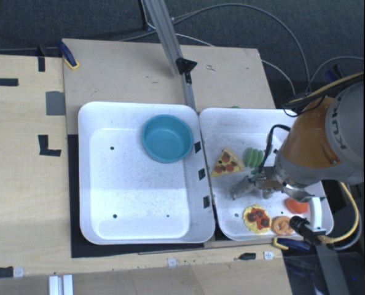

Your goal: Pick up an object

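Observation:
My gripper [247,188] is down in the right bin [231,118], near its middle. A toy pizza slice [227,162] lies just up and left of it, and a green toy [253,157] sits right above it. A small round pizza [256,219] lies below the gripper near the bin's front edge, with a ring-shaped donut [282,225] beside it. A red piece [297,206] shows to the right under the wrist. I see nothing held in the gripper.
The left bin [109,189] holds a blue bowl [167,138] at its back right corner. A slanted metal pole [170,39] comes down to the ridge between the bins. The orange-banded arm [311,143] covers the right bin's right side, and cables run behind it.

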Controlling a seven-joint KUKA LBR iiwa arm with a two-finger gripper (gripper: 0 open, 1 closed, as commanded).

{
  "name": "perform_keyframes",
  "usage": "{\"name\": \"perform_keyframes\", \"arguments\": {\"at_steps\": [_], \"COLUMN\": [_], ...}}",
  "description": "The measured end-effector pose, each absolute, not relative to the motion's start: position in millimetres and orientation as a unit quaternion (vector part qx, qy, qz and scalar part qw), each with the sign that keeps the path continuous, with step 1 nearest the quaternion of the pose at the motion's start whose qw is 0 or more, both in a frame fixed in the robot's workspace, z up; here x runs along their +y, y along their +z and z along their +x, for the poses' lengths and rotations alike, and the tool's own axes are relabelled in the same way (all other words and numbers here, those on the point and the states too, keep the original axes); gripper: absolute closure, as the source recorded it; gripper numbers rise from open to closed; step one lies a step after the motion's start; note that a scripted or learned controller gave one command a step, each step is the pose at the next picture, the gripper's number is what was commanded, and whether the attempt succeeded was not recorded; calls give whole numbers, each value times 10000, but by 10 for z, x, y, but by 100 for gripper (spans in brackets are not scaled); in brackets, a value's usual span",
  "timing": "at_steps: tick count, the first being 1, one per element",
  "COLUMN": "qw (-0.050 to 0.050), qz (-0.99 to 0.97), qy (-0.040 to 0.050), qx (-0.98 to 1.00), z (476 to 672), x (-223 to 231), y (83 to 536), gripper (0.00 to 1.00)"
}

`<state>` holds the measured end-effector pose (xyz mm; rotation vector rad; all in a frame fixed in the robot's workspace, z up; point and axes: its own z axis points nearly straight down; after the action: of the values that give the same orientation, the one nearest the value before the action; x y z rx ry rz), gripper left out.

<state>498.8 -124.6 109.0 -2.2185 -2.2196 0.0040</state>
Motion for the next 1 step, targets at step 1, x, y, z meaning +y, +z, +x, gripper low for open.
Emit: {"name": "perform_keyframes", "arguments": {"at_steps": [1], "qw": [8], "qz": [-7068], "qy": [3], "qx": [-7074], "z": [4997], "x": [-1244], "y": [1203], "gripper": [100]}}
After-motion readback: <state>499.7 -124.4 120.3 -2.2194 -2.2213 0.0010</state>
